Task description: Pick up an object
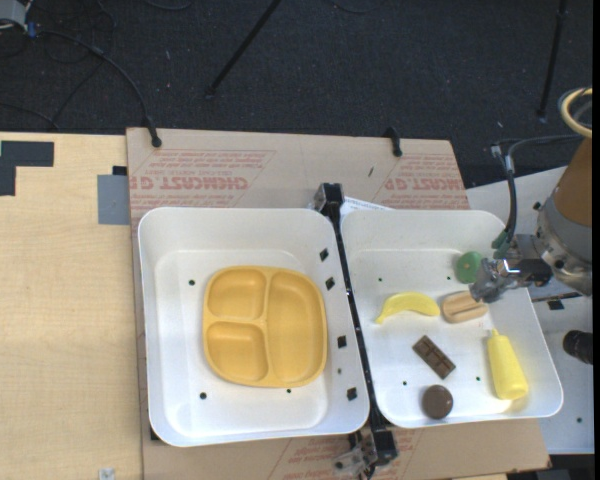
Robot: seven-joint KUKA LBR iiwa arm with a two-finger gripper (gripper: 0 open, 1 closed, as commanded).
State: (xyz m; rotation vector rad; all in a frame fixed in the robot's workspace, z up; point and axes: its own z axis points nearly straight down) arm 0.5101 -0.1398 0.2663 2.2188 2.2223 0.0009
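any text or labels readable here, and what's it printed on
"CHEMCRST" in red, upside down as seen from the camera, on the cardboard sheet behind the left bin; the last letters are uncertain.
The same red print repeats behind the right bin, partly cut off.
Smaller red lines around both prints: too blurred to read.
Red print on the cardboard's front edge: unreadable.

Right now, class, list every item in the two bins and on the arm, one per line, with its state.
yellow divided plate: lying flat in the left bin, nothing on it
banana: lying in the right bin
tan block: lying beside the gripper
green round piece: lying flat
brown bar: lying flat
brown disc: lying flat
yellow bottle: on its side
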